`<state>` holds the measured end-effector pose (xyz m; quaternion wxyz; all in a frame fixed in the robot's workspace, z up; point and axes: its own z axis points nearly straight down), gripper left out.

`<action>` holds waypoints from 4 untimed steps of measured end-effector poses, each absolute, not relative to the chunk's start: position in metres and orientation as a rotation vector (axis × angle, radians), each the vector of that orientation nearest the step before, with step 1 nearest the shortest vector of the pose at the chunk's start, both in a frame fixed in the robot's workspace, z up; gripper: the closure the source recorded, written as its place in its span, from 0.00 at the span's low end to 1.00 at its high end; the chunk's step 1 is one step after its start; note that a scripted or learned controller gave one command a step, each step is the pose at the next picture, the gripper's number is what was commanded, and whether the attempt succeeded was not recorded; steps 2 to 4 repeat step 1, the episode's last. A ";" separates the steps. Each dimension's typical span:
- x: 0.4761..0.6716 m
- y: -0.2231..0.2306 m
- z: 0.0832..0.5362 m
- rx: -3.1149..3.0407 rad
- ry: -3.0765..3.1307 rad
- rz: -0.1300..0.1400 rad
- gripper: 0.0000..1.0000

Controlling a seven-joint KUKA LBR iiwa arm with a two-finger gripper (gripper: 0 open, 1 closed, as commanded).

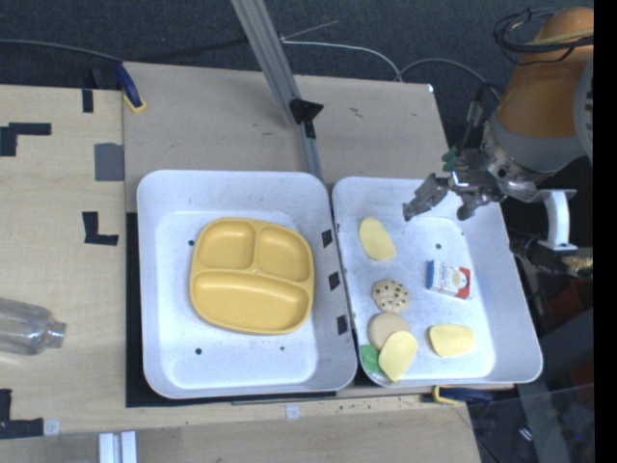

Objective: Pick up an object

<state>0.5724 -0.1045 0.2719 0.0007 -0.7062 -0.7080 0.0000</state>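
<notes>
Camera view gives you two shallow white bins side by side on the table [222, 133]. Look first at the left bin [154, 258]: it holds a yellow divided plate [253, 276] with three compartments, lying flat near the bin's middle, with nothing in its compartments.

Turn to the right bin [516, 340], where the small objects lie. You see a yellow oblong piece [376, 239] near the bin's upper left, and below it a speckled cookie [389, 294]. Below the cookie sits a pale tan round piece [385, 328], overlapped by a yellow-green piece [398, 354]; a small green item [369, 359] peeks out at that cluster's left edge, against the bin's wall. To the right of the cluster you find another yellow piece [450, 339], apart from the rest. Above it lies a small white carton with red and blue print [449, 279].

Your hand [442, 204] hangs over the upper part of the right bin, reaching in from the right, with its two fingers spread apart and nothing between them. It sits above and well apart from the carton and to the right of the oblong piece.

On the table's far left you can see a clear plastic bottle [29, 326] lying on its side.
</notes>
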 end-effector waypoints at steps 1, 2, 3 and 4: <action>0.572 -0.103 0.282 -2.214 -2.224 -0.001 1.00; 0.572 -0.103 0.282 -2.214 -2.224 -0.001 1.00; 0.572 -0.103 0.282 -2.214 -2.224 -0.001 1.00; 0.572 -0.103 0.282 -2.214 -2.224 -0.001 1.00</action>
